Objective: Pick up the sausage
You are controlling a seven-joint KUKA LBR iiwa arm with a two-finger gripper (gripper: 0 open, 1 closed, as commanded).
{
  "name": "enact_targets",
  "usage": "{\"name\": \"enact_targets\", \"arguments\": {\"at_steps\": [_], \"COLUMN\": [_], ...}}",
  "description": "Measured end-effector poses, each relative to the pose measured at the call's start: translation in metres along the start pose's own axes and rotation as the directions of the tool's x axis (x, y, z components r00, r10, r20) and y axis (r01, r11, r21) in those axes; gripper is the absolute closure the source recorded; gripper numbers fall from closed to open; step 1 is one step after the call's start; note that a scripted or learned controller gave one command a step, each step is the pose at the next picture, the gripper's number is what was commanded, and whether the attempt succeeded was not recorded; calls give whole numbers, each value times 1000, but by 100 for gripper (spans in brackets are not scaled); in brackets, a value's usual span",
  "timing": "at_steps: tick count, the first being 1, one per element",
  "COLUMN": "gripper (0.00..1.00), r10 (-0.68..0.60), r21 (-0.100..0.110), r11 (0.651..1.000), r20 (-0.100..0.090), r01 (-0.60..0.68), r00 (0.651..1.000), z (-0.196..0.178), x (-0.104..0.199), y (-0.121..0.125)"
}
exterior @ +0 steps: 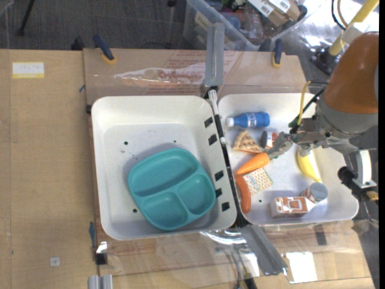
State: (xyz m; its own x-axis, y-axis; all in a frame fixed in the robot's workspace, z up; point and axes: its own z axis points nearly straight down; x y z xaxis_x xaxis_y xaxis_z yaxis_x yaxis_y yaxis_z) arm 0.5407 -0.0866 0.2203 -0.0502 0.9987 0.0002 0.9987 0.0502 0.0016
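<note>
in the right bin (343, 212), sausage (243, 194) beside carrot (253, 162); pincer (280, 148) state unclear.

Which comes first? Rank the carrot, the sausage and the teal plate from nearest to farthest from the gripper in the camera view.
1. Carrot: right bin, just left of and below the gripper.
2. Sausage: right bin's left edge, against the divider, below the carrot.
3. Teal plate: left bin, across the divider, clearly farthest.
</note>
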Motion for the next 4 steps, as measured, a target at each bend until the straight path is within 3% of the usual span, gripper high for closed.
{"name": "enact_targets", "arguments": {"at_steps": [1,2,3,4], "gripper": [0,0,0,0], "r10": [-153,-112,-138,-131], "r21": [-15,-20,17,37], "r11": [988,993,990,991], "r20": [4,7,-9,-12], "r01": [153,112,138,132], "r00": [988,994,990,991], "z": [119,124,127,128], "x": [-13,-14,-23,-23], "y": [-17,68,111,118]}}
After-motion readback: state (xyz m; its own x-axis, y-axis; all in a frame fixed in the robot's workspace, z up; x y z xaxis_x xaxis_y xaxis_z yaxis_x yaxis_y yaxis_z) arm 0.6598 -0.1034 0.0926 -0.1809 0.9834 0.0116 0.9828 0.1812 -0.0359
